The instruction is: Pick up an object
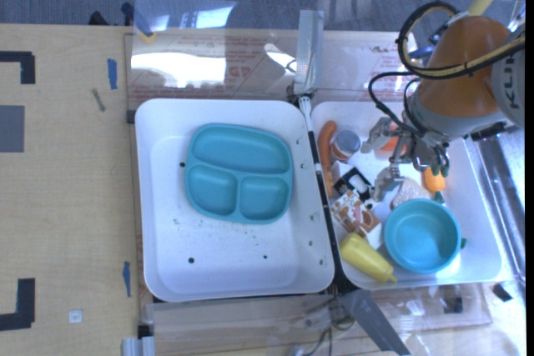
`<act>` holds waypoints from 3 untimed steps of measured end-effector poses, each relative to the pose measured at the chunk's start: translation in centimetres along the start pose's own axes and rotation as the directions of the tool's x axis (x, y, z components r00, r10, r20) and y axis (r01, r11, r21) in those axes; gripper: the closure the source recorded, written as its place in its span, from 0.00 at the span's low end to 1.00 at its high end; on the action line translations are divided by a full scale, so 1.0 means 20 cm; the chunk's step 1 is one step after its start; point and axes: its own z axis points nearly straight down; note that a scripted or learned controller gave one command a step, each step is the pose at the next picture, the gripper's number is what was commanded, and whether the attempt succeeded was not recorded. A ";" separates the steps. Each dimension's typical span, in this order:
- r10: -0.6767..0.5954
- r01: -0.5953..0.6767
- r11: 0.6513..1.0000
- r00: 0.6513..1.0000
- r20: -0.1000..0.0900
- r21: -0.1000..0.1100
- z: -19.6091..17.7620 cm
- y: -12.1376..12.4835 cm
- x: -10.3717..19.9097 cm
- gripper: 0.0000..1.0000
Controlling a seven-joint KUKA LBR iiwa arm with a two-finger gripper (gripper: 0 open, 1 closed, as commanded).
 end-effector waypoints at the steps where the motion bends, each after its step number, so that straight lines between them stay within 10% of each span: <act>1: 0.040 -0.040 0.999 0.999 0.004 0.010 0.05 -0.25 0.36 0.00; 2: 0.226 -0.226 0.974 0.974 0.015 0.007 0.07 -0.07 -0.04 0.00; 3: 0.332 -0.332 0.943 0.943 -0.025 0.012 0.18 -0.05 -0.27 0.00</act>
